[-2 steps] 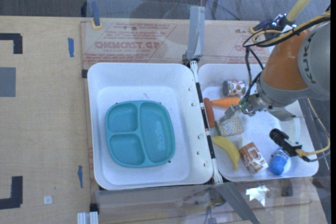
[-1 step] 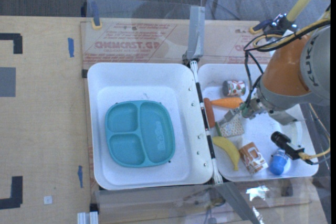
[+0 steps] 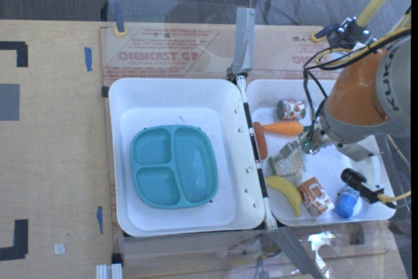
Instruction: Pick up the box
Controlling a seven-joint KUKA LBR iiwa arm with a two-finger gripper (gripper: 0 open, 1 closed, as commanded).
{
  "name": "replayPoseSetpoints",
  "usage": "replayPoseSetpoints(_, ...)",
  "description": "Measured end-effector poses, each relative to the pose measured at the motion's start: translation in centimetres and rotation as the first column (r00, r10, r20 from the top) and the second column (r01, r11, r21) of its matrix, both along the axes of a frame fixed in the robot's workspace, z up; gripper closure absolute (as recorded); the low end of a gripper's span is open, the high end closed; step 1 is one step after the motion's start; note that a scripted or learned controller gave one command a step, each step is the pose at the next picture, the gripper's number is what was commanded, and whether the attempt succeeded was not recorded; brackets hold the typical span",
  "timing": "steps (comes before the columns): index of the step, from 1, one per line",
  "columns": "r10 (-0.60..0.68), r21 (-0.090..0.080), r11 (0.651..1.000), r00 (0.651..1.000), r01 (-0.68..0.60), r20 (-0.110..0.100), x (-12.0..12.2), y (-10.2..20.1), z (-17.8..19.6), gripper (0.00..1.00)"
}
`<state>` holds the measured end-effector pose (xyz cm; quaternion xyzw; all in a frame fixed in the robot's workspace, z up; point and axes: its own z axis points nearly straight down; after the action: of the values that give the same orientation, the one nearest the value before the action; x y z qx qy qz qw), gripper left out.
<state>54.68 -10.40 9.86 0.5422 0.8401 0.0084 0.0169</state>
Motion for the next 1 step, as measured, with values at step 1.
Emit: replayPoseSetpoints(1, 0.141, -0.003, 0.99, 0.99, -0.141, -0.001, -1.71, -0.41, -0.06, 0.0)
